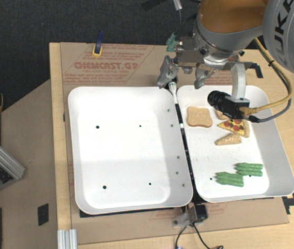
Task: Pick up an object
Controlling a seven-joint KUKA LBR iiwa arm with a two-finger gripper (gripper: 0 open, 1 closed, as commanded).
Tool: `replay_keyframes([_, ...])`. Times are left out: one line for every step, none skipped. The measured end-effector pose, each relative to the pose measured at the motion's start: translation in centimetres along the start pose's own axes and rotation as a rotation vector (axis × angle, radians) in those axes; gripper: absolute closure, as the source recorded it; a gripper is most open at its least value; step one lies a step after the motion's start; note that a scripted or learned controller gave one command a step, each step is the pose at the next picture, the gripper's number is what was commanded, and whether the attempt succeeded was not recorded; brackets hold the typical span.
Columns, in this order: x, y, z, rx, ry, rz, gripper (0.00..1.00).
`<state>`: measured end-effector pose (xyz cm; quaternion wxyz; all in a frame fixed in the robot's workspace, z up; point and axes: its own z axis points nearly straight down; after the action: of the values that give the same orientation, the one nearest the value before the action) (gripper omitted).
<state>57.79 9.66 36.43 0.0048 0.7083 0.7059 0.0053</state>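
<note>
Even, bright overhead light; the left bin (121, 144) shows a soft shadow band across its upper half, image slightly grainy

Two shallow white plastic bins sit side by side on the cardboard-covered tabletop (110, 56), the left bin (84, 154) beside the right bin (271, 154). In the right bin, a tan toast-shaped slice (199, 117) lies toward the back, with a pizza-slice toy (235, 126) just right of it and a pale wedge (228, 140) in front. Two green bean-pod toys (239, 174) lie together near the bin's front edge
</note>
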Motion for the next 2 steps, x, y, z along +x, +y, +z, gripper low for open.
replay_keyframes([3.0,-6.8,-11.4,0.0,0.006,-0.01,0.0])
replay_keyframes([4.7,-9.7,-17.7,0.005,0.004,-0.008,0.0])
